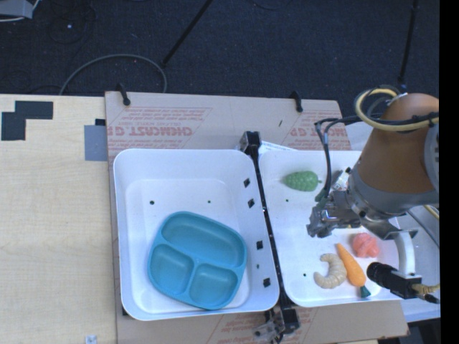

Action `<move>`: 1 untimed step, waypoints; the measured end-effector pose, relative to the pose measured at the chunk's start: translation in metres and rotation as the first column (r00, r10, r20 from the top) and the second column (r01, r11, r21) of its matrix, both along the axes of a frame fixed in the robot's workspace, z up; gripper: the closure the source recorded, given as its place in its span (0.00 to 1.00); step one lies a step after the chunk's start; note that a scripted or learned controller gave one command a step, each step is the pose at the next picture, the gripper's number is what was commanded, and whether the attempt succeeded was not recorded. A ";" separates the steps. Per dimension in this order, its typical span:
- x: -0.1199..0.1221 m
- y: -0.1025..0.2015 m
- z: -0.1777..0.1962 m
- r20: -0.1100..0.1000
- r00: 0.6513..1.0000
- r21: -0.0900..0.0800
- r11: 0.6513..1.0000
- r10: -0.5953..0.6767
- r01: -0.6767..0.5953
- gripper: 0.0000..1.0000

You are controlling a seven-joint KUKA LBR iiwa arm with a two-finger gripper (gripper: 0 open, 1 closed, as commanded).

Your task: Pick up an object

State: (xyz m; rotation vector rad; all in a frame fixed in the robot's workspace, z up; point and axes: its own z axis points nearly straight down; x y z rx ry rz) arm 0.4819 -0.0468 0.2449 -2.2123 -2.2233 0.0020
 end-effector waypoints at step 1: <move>0.011 0.060 -0.010 -0.001 1.000 -0.001 1.000 0.000 0.000 1.00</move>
